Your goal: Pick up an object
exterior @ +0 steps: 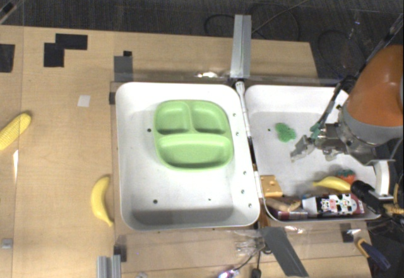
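- The fingers (pixel 307 146) are hanging over the right bin (pixel 271 101); whether they are parted or closed, I cannot tell.
- A small green object (pixel 285 132) is lying on the bin floor just left of the fingers, slightly farther back.
- A yellow banana (pixel 332 184) and a black-and-white box (pixel 334 205) are sitting nearer the front, right of the fingers.
- A green divided plate (pixel 191 133) is resting in the left bin (pixel 136 163), well left.

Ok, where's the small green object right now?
The small green object lies on the floor of the right bin, in its upper-left part, just left of the gripper and well above the clutter along the bin's lower edge.
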